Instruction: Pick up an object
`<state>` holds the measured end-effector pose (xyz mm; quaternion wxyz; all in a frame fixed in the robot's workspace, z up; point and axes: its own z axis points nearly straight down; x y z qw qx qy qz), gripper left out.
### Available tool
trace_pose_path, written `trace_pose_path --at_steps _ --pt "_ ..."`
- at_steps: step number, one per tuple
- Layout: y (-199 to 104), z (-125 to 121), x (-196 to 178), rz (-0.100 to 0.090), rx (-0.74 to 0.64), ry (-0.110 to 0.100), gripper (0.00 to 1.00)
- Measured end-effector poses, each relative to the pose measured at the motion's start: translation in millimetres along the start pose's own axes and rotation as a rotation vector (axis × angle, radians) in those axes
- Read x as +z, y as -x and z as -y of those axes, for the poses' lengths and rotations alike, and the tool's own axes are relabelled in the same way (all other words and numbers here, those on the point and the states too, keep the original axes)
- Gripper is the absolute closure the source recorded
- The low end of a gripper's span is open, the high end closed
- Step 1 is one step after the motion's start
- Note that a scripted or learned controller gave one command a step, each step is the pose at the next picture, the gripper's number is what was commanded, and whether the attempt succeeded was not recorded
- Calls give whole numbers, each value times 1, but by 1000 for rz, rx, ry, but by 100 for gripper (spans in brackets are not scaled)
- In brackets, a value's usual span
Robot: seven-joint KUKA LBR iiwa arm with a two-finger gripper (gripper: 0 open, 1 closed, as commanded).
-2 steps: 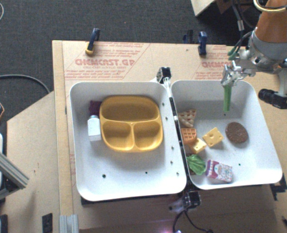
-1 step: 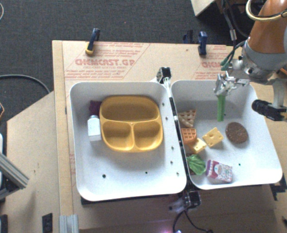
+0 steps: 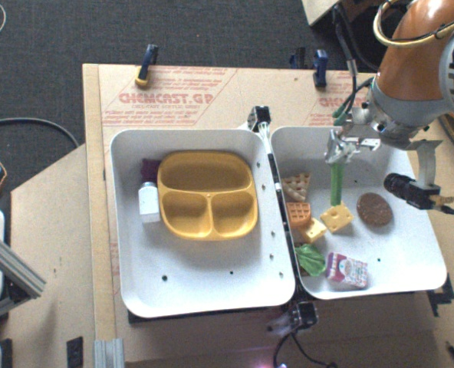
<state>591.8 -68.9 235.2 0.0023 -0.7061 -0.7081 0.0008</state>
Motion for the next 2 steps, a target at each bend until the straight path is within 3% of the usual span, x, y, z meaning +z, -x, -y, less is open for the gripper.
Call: trace_pose_path --at_steps 1,2 --pt "-12 20 17 1 2 -1 100" --pt "-11 12 0 3 2 8 100"
